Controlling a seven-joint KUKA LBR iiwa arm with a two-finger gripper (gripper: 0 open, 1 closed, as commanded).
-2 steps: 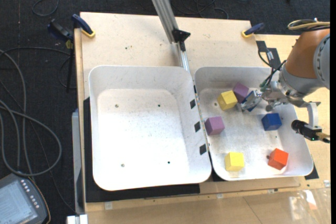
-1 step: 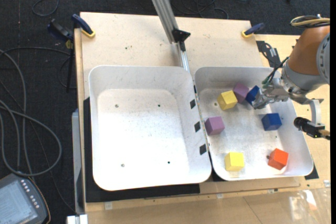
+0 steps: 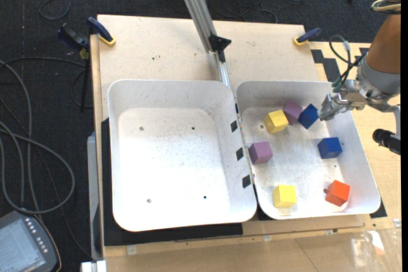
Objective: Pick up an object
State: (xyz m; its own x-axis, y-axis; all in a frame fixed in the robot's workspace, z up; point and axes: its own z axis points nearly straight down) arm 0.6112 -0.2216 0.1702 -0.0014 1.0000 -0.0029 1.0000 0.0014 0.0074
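The right bin [image 3: 360, 156] holds several small cubes. A yellow cube [image 3: 276, 121], a purple cube [image 3: 292, 111] and a dark blue cube [image 3: 308, 116] cluster near its far side. Another blue cube [image 3: 329, 147] lies mid-right, and a purple cube [image 3: 260, 151] sits near the bin's left wall. A second yellow cube [image 3: 284, 195] and an orange cube [image 3: 338, 192] rest by the near rim. My gripper [image 3: 327, 109] hangs at the bin's right side, just right of the dark blue cube, and I see nothing held in it.
The left bin [image 3: 121, 137] adjoins the right one along a shared edge. A slanted metal pole [image 3: 194, 0] rises from the bench behind the bins. Yellow-blue clamps [image 3: 102, 32] mark the bench's far corners. Cables lie on the floor at left.
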